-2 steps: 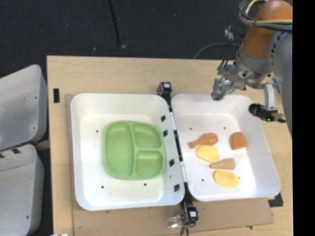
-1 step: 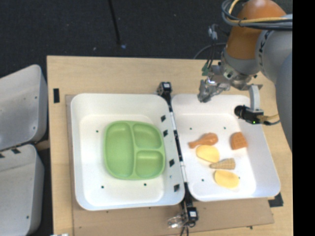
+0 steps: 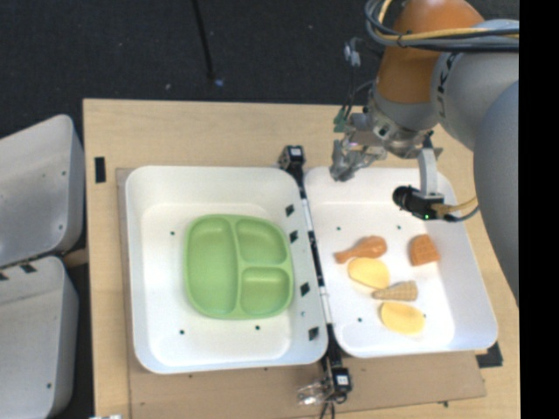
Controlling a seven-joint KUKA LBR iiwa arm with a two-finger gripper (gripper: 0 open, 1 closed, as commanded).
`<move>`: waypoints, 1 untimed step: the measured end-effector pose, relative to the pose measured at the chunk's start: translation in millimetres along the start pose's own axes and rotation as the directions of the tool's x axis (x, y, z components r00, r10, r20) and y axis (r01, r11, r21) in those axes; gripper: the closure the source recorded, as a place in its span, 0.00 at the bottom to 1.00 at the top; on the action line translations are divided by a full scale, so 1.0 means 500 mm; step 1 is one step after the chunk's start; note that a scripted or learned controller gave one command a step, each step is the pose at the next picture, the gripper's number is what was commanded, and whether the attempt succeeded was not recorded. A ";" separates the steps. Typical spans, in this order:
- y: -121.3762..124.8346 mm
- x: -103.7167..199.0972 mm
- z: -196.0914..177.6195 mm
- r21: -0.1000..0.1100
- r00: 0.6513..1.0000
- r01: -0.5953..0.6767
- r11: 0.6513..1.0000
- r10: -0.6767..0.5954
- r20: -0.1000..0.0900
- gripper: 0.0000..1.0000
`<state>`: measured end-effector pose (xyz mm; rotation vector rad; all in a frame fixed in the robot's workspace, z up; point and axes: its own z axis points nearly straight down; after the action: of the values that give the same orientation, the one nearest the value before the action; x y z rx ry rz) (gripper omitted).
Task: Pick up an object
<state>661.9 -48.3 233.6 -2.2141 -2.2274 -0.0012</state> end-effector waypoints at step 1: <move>-0.038 0.109 -0.013 0.001 1.000 0.001 1.000 -0.001 0.000 1.00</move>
<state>642.6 6.2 240.4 -2.2130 -2.2277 -0.0008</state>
